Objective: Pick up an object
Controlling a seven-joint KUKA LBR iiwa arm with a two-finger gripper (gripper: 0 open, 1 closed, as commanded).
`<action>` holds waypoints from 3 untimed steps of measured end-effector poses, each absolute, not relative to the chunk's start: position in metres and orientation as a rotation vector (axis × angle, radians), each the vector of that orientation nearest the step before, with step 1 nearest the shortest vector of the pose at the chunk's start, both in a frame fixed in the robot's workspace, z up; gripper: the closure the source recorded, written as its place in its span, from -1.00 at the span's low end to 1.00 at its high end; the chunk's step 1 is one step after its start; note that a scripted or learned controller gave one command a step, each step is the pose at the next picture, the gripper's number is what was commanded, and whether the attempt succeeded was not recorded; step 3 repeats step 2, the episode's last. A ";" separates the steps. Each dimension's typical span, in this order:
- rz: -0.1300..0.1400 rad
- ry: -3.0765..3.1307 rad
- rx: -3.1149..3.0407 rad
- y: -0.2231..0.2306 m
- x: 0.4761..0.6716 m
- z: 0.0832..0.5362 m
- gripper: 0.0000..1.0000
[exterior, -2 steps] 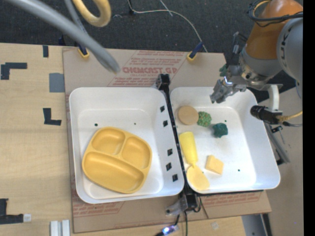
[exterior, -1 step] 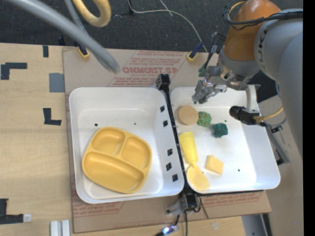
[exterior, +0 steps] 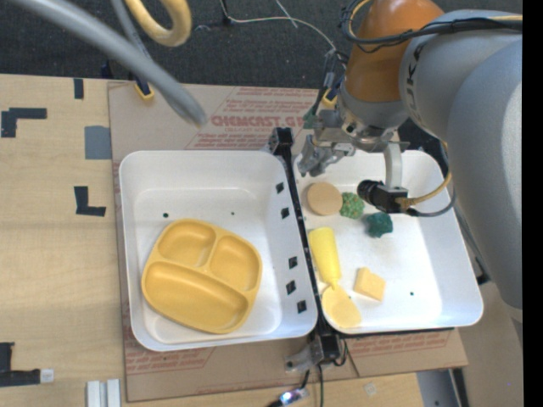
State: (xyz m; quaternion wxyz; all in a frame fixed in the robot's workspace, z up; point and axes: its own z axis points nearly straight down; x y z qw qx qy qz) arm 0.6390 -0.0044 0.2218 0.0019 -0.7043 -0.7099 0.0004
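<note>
Yellow divided plate (exterior: 202,275) in left bin (exterior: 136,176); cardboard sheet (exterior: 246,113) beneath bins.

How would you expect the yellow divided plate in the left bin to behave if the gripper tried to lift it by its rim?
The yellow divided plate looks moulded and rigid, so it would probably keep its shape rather than flop. It is broad and shallow, so gripped at one edge it would likely tilt and hang. Its smooth, glossy surface suggests it could slip between the fingers. It lies flat in the left bin, so rolling seems unlikely.

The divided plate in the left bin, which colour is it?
Yellow; the divided plastic plate shows clearly in the camera view.
</note>
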 end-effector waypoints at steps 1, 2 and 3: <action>0.003 -2.227 -2.213 0.046 0.648 0.212 1.00; 0.000 -2.228 -2.211 0.102 0.650 0.224 1.00; 0.000 -2.228 -2.211 0.102 0.650 0.224 1.00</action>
